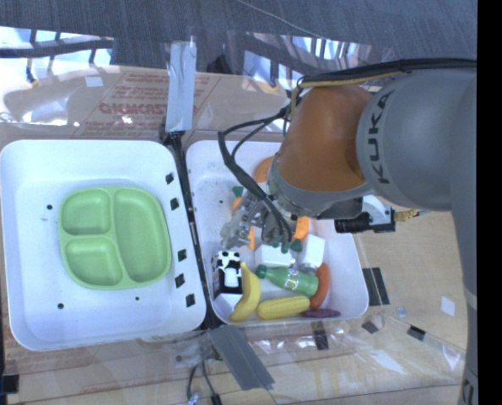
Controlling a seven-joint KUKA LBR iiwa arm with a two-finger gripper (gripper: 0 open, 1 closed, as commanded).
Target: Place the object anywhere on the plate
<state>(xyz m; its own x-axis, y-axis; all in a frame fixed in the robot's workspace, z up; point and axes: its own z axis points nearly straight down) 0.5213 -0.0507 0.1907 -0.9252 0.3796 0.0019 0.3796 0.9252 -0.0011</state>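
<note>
Pincer (257, 224) was down in the right bin (352, 268), hovering over the pile of toy food; honestly couldn't tell if it was apart or together, too much clutter there. Just below it sat a banana (249, 292), a green bottle (289, 279), a yellow piece (283, 308) and a little black-and-white cow (228, 271). Over in the left bin (23, 226), the green divided plate (116, 236) had nothing on it.

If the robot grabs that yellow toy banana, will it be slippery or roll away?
The curved yellow toy banana looks like smooth, shiny plastic, so it may well slip between fingers. Its bend probably stops it rolling far; it might just rock. It lies packed against a green toy bottle, so pushing it would likely nudge its neighbours.
</note>
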